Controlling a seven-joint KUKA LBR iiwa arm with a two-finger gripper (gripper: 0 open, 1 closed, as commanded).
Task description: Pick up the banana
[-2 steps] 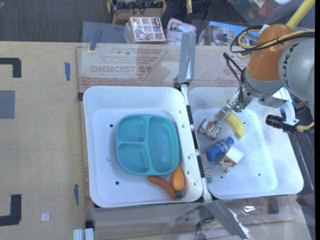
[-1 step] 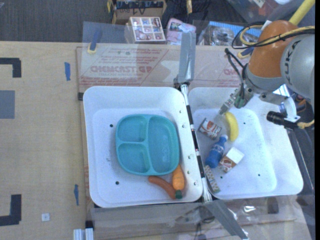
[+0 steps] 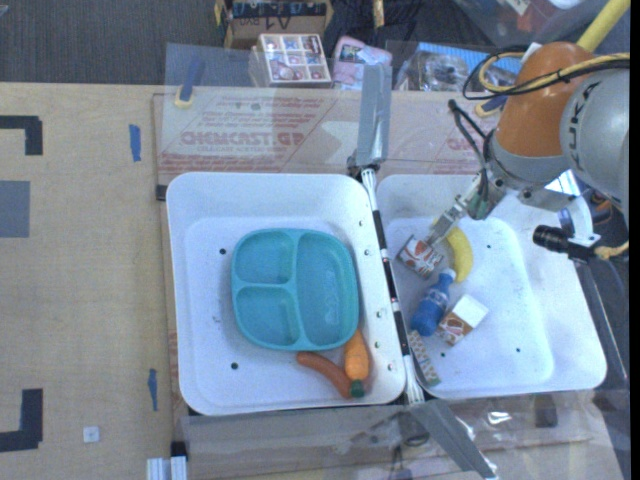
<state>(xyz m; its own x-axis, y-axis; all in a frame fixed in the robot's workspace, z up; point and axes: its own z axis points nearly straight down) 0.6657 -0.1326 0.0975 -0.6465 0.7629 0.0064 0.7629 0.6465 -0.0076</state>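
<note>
A yellow banana [image 3: 461,254] lies in the right bin [image 3: 540,358], curving down from near the gripper. My gripper [image 3: 446,229] hangs from the grey and orange arm at the bin's upper middle, its tip just above and left of the banana's upper end. Its tip sits between the banana and a small red and white can [image 3: 421,256]. Nothing shows between the fingers.
In the right bin a blue bottle [image 3: 432,306] and a small white and brown box [image 3: 461,320] lie below the banana. The left bin [image 3: 200,208] holds a teal divided plate [image 3: 294,289], a carrot [image 3: 325,369] and an orange piece [image 3: 356,358].
</note>
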